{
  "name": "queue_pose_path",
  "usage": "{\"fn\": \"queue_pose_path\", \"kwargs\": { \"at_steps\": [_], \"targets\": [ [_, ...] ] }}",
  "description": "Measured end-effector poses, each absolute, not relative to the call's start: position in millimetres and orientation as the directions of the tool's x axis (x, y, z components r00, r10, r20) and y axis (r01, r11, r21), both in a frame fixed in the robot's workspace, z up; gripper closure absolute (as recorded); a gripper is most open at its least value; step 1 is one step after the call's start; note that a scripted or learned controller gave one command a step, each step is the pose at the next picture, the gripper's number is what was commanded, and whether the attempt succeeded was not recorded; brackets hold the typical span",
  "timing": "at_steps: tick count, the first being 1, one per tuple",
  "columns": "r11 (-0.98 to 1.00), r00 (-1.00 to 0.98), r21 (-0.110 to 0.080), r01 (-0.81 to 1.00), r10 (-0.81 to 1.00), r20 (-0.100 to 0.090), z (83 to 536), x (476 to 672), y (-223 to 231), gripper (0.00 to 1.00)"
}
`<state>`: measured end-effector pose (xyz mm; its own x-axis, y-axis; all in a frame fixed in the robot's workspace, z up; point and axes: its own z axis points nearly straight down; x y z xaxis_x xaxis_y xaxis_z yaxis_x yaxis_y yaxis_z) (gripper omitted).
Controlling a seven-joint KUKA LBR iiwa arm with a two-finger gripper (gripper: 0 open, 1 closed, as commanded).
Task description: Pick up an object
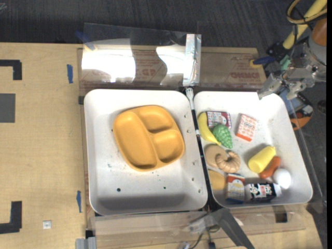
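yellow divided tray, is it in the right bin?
No, the yellow divided tray lies in the left bin, while the right bin holds the small items such as the banana.

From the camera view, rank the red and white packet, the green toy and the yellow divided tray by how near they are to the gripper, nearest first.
1. Red and white packet, right bin, closest to the gripper.
2. Green toy, right bin's left side.
3. Yellow divided tray, left bin.
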<state>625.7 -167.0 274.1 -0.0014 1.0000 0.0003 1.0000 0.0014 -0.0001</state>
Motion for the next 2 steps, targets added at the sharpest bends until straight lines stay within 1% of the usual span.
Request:
{"fn": "queue_pose_path", "kwargs": {
  "at_steps": [1, 2],
  "targets": [
    [-0.119, 0.119, -0.013, 0.993, 0.993, 0.002, 99, 605.3, -153, 0.0],
    [-0.119, 0.119, 0.005, 0.993, 0.993, 0.0, 117, 610.5, -154, 1.0]
  ]
}}
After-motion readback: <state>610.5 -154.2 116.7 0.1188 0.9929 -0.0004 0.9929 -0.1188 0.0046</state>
